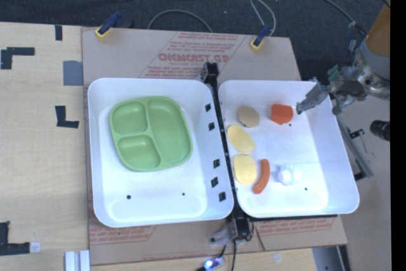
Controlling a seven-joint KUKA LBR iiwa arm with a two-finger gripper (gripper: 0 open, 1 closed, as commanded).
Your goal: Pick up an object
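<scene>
While one green plate (pixel 151 133) fills the left bin (pixel 101 155), the right bin (pixel 323 162) holds six small foods. Jaws (pixel 311 100) hover at its upper right edge, apparently released, grasping nothing.

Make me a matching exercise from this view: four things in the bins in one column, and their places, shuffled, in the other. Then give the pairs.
Things:
1. green divided plate
2. orange-red block
3. red sausage
4. small white object

Places:
A. right bin, far side, nearest the gripper
B. left bin
C. right bin, near side, just right of the sausage
D. right bin, near side, beside a yellow piece

Pairs: 1-B, 2-A, 3-D, 4-C
</scene>
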